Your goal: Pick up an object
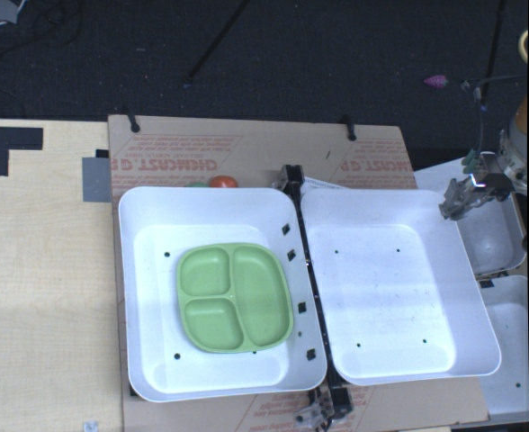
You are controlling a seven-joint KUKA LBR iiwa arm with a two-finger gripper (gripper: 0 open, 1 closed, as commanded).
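On the pale wooden surface (40,268), a green three-compartment plastic plate (235,297) lies in the left white bin (147,214); at three o'clock, the gripper (462,196) hovers, its state unclear.

Grey metallic gripper (467,196)
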